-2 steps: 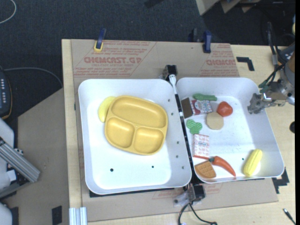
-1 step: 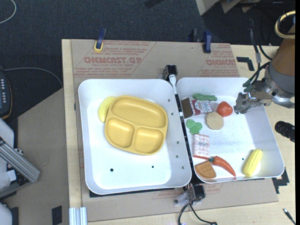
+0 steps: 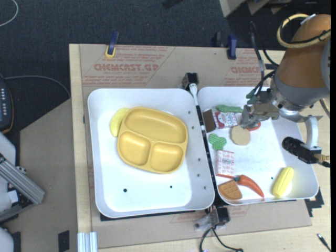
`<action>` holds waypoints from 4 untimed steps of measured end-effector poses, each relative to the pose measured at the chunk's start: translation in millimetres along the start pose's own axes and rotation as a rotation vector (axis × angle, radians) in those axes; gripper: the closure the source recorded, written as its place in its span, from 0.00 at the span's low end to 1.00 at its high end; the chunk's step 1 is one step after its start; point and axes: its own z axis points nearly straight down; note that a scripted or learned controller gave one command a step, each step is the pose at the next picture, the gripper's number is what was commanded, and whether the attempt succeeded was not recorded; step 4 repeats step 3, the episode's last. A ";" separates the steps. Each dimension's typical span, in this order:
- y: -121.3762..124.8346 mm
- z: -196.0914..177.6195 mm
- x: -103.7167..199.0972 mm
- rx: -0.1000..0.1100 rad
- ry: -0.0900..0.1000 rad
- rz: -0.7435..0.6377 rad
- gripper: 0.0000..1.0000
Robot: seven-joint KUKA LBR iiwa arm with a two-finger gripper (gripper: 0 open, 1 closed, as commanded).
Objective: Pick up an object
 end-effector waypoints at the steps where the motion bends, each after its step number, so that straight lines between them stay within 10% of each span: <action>1: -2.4 -5.3 46.6 -0.001 -0.001 0.001 1.00; 4: -16.1 8.9 124.1 0.002 -0.001 0.003 1.00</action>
